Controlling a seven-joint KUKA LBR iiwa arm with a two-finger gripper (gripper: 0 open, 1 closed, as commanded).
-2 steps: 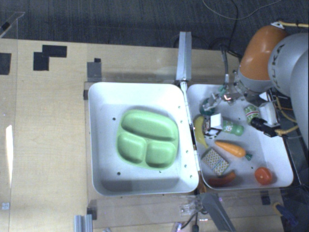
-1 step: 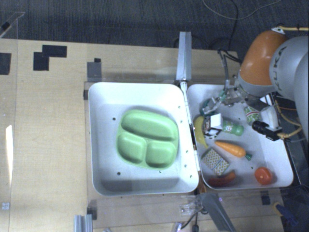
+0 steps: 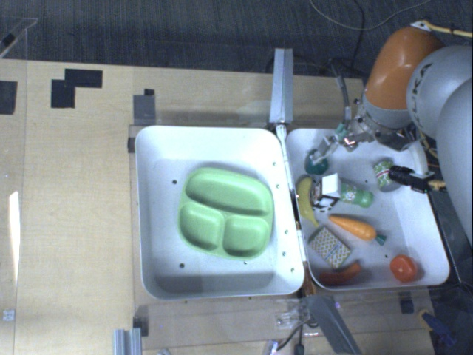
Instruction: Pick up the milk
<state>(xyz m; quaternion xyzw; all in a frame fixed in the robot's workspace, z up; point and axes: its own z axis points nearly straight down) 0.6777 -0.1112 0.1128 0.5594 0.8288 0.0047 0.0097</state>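
While the milk carton (image 3: 326,189) lies unlifted in the right bin (image 3: 436,268) beside the banana (image 3: 305,200), the gripper (image 3: 319,161) hovers just above it; its grip cannot be told.

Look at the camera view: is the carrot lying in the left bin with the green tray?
No, the carrot lies in the right bin, while the green tray sits in the left bin.

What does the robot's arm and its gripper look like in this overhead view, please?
The arm is bulky and rounded, light grey, with a glossy orange band above the wrist. The gripper is slim, of metal and dark parts with a teal tip. A thin black cable loops on the floor behind it.
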